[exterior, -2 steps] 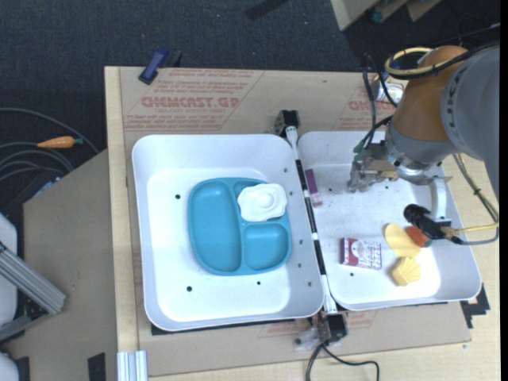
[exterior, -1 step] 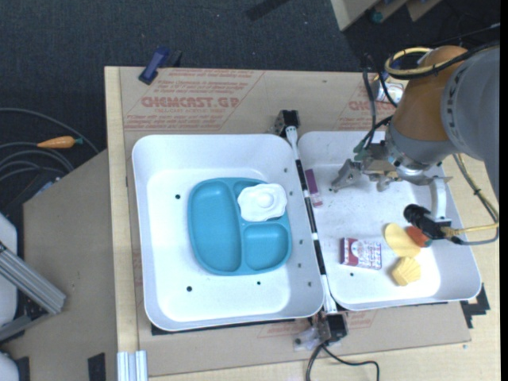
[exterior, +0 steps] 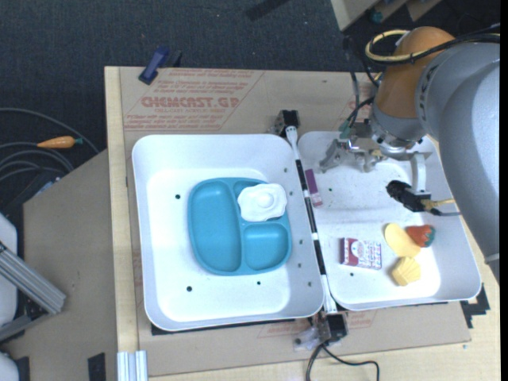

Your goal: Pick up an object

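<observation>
Tool (exterior: 353,153) hangs over the 12 o'clock end of the right bin (exterior: 448,282) on the desk (exterior: 121,213), and we cannot tell whether it is released or clenched. Things to pick lie well apart from it toward 5 and 6 o'clock of that bin: a red-and-white carton (exterior: 361,252), a yellow lump (exterior: 399,238) touching a red piece (exterior: 425,233), and a yellow block (exterior: 406,271) just beside them. Left bin (exterior: 159,292) holds a blue divided plate (exterior: 214,236) with a white lump (exterior: 262,202) at its 1 o'clock, as we read it.
</observation>
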